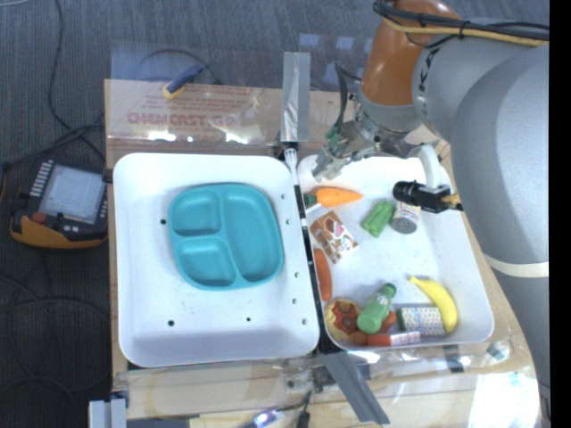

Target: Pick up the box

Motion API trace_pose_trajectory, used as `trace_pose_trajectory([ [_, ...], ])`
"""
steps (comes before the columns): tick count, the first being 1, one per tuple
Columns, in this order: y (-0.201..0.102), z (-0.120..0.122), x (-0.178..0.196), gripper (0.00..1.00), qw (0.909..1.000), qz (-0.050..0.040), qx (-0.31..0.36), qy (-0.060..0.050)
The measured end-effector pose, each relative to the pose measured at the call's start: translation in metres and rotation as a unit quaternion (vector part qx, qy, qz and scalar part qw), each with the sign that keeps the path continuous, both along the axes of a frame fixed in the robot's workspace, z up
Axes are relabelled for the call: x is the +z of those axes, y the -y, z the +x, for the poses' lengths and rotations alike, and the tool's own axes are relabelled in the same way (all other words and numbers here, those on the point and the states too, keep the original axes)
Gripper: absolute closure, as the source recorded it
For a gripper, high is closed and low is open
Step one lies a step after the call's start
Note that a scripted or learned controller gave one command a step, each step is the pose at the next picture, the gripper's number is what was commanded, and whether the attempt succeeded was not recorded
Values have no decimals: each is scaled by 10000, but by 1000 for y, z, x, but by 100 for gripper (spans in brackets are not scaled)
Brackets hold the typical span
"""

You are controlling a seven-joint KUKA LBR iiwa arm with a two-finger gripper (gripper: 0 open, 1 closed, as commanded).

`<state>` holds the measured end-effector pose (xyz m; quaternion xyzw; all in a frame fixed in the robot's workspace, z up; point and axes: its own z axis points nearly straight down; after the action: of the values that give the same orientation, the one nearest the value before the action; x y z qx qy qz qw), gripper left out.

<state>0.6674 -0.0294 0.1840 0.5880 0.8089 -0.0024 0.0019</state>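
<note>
- Two white bins sit side by side on the table (120, 96).
- The left bin (143, 266) has a blue-green plate (225, 234) in it. The plate has three parts and lies flat in the middle of the bin.
- The right bin (473, 275) has lots of little things in it.
- The box (335, 236) is in the right bin, close to its left wall and about halfway between far and near. It is small, with red, brown and white pictures on it. It lies flat and is turned a bit crooked.
- An orange carrot (337, 197) lies just on the far side of the box.
- A green thing (378, 218) lies to the right of the box, and a round silver can (406, 223) is right beside it.
- A long red thing (323, 275) lies along the left wall, just on the near side of the box.
- A yellow banana (437, 300) and a green bottle (376, 307) are at the near end of the right bin, with some red bits.
- The grey arm (500, 105) comes in from the right and has an orange band (397, 52).
- The end effector (330, 160) is over the far left corner of the right bin. The carrot is between it and the box, so it is not touching the box.
- I cannot tell if the end effector is released or clenched.
- An orange and black pad with a screen (58, 205) lies on the floor to the left.
</note>
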Motion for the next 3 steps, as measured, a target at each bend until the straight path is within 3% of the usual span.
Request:
trace_pose_trajectory([
  [1, -47, 0, 8, 100, 9946, 13, -1042, -5],
  [2, -67, 0, -1, 100, 9879, 17, -1553, -13],
  [3, -83, 0, 4, 100, 9723, 12, -2337, -10],
])
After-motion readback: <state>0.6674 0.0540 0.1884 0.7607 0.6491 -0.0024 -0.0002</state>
